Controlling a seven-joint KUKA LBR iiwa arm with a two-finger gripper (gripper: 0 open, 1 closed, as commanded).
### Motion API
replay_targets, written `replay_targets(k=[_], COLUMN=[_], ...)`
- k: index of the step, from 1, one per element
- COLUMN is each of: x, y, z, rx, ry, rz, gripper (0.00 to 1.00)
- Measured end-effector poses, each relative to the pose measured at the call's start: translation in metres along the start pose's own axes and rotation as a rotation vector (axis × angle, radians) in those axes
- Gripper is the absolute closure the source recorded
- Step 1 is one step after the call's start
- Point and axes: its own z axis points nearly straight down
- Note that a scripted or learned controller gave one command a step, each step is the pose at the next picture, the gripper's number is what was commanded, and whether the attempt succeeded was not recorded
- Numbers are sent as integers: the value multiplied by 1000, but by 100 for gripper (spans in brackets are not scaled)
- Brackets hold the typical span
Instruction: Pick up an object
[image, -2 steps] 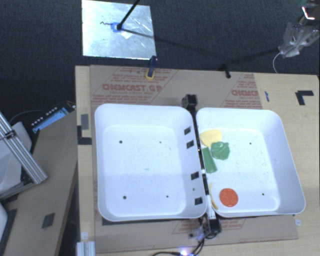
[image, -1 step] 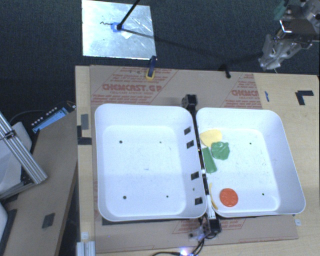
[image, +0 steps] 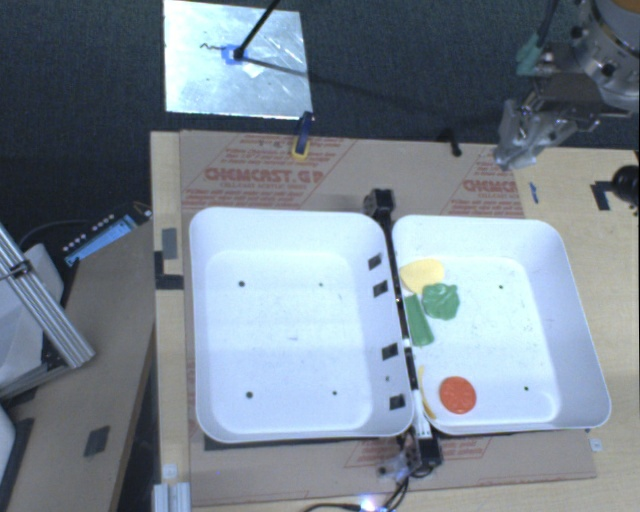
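The right bin (image: 560, 300) holds a few small objects along its left side. A yellow piece (image: 421, 272) lies near the divider, with a green lump (image: 440, 301) just below it and a green strip (image: 417, 322) beside that. An orange-red disc (image: 458, 395) rests near the front left of that bin, with a small yellow sliver (image: 425, 398) next to it. My gripper (image: 520, 140) hangs high above the bench at the back right, beyond the right bin's far edge and well away from all the objects. Nothing is seen between its fingers.
The left bin (image: 290, 320) sits beside the right one, joined by a black clipped divider (image: 395, 300). Both rest on a cardboard sheet (image: 260, 165). A shiny metal plate (image: 235, 60) lies at the back, and a metal frame (image: 35, 310) stands at the left.
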Motion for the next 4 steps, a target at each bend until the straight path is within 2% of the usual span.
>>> replay_targets(k=[1, 2, 3, 4], x=[29, 71, 130, 46], y=[-47, -58, -58, -58], z=[0, 0, 1, 0], rx=[0, 1, 1, 0], ry=[0, 0, 1, -3], rz=[1, 1, -1, 16], gripper=[100, 100, 100, 100])
